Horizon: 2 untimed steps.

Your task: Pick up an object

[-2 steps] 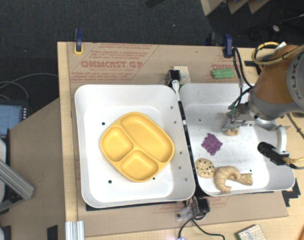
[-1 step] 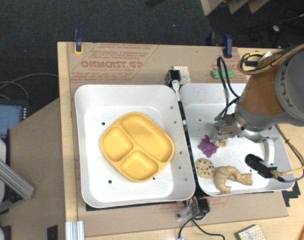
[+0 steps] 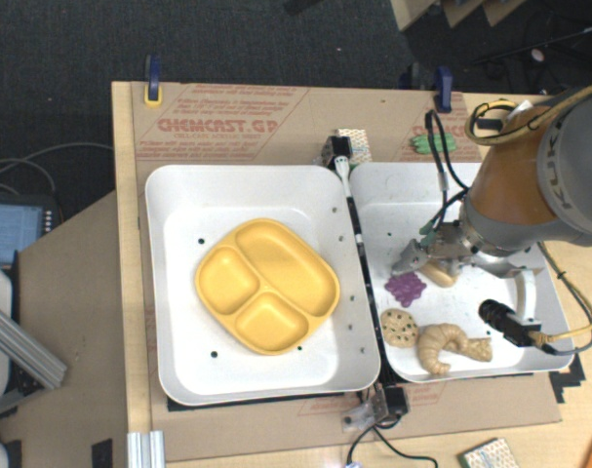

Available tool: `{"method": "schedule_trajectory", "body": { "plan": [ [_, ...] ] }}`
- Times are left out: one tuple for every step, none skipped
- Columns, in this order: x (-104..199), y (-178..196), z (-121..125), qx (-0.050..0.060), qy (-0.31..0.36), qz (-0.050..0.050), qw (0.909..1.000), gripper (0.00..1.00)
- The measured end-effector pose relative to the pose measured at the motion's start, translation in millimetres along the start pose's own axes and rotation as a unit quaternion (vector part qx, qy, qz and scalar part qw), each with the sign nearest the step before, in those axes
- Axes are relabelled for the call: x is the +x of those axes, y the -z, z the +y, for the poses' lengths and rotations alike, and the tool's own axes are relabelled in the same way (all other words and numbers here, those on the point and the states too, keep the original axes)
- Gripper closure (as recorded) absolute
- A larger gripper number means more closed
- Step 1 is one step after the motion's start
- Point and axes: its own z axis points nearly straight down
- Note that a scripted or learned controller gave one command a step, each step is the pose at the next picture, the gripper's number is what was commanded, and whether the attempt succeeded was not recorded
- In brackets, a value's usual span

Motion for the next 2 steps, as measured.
{"method": "schedule_trajectory", "body": {
  "plan": [
    [-11,-18,-34,-0.003,-0.001,0.0,1.0,0.0],
    [5,-18,15,-0.004,0.001,-0.002,1.0,0.0]
  ]
}}
